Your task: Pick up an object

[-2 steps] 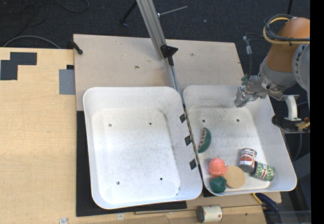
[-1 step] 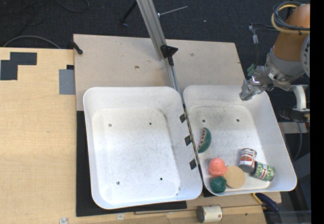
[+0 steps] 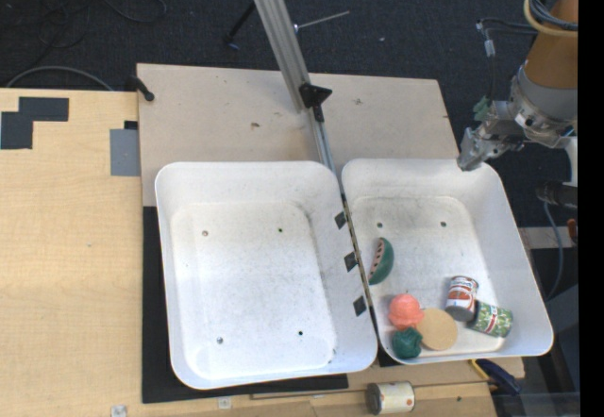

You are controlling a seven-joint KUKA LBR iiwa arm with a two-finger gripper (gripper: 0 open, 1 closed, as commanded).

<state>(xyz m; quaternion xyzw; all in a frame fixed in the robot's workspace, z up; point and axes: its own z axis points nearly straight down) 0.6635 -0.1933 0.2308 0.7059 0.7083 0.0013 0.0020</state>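
The right bin (image 3: 500, 217) holds a watermelon slice (image 3: 380, 260) against its left wall. Near its front lie a pink ball (image 3: 405, 309), a dark green lump (image 3: 408, 342), a tan round disc (image 3: 438, 329), a small red-and-white can (image 3: 461, 294) and a green patterned can (image 3: 492, 319) on its side. My gripper (image 3: 470, 157) hangs at the far right corner of that bin, just over its rim, well away from all these objects. Nothing shows between its fingers.
The left bin (image 3: 189, 189) sits beside the right one, with black clips (image 3: 350, 260) along the shared wall. A slanted aluminium rail (image 3: 283, 38) rises behind the bins. A small cylinder (image 3: 390, 397) lies on the bench in front of the right bin.
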